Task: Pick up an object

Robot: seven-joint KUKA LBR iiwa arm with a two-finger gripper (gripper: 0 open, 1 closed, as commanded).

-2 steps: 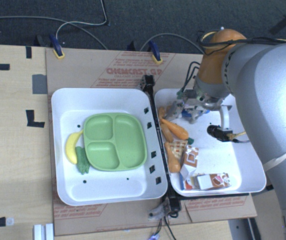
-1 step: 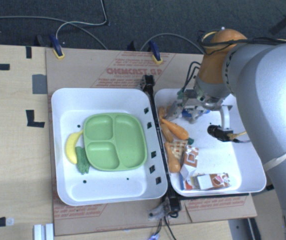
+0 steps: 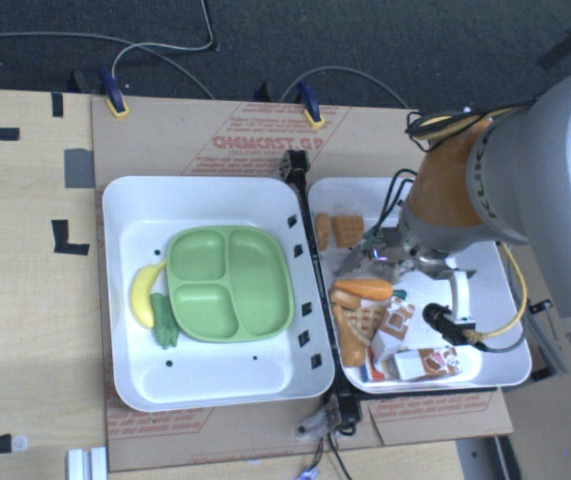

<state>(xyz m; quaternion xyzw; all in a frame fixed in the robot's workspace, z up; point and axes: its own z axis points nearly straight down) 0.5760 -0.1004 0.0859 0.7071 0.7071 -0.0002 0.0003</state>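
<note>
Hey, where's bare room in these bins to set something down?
Left bin: bare floor along the near wall below the green plate, and a strip above it. Right bin: crowded with a carrot, crackers and packets under the arm.

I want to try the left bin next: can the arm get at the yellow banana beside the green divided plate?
Probably yes. The yellow banana lies uncovered along the green divided plate, with a green vegetable close against it; the arm is over the right bin.
</note>
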